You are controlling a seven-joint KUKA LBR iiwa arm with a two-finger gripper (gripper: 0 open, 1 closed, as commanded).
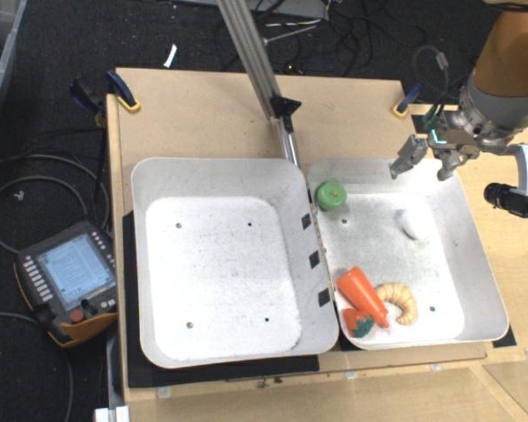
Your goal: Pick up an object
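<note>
Nothing is picked yet: the end effector [428, 159] hangs spread and bare over the right bin [475, 262], with the carrot [363, 292] and 3 other items waiting.

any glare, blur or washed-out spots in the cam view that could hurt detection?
Camera view: even overhead light, soft shadows; the small white object barely separates from the right bin; gripper slightly soft; carrot and green item read crisp; floor beyond the bench very dark.

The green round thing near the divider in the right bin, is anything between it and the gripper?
Nothing visible. The gripper, fingers spread, hangs over the right bin's far edge, and bare white floor lies between it and the green object. The small white object sits off that line, nearer the camera.
</note>
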